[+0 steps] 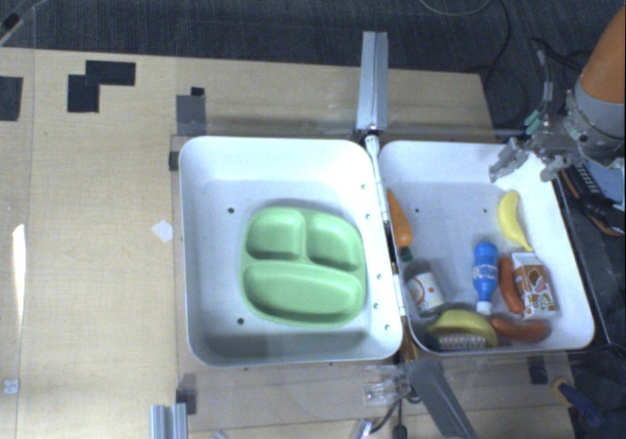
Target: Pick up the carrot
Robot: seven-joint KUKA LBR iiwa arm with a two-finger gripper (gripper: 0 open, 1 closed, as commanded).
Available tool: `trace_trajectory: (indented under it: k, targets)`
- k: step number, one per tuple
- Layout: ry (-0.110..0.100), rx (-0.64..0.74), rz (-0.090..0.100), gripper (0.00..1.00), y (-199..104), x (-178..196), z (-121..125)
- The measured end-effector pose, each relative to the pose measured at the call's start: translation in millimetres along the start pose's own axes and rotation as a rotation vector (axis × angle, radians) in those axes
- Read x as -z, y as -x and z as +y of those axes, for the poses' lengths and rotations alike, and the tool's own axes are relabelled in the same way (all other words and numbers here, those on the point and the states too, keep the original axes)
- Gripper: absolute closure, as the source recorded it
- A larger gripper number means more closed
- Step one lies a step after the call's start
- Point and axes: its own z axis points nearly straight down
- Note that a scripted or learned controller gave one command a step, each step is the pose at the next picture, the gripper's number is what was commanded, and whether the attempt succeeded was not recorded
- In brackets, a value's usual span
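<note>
Presently, catalogued as follows.

Carrot: carrot [398,219], orange, lying lengthwise against the left wall of the right bin [460,195], close beside the divider between the two bins; untouched.

Gripper: gripper [528,157] poised over the right bin's upper right corner, well apart from the carrot; its fingers appear spread, with nothing between them.

Arm: grey, reaching in from the right, orange band visible above the wrist.

Left bin: left bin [210,232] carrying a green compartment tray [303,264].

Neighbours of carrot: small can [424,291] just below its lower end; a banana [463,323] further down.

Other contents, right bin: second banana [511,219], blue bottle [484,276], juice carton [534,290], sausage [518,330].

Progress: judged at the approach stage; the crossing of the bin is not yet done.

Risk, wall: the carrot hugs the bin wall, so one finger may land on the rim or wall and the close would miss.

Risk, slip: the tapered, smooth body could squirt out of a pinch taken near its narrow end.

Risk, clutter: a descent placed too low could nudge the can instead.
</note>
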Motion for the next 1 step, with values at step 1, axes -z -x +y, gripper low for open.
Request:
trace_trajectory:
  k: [1]
  targets:
    - [0.004,-0.112,0.000,0.00,-52.4,-122.5,-10.8]
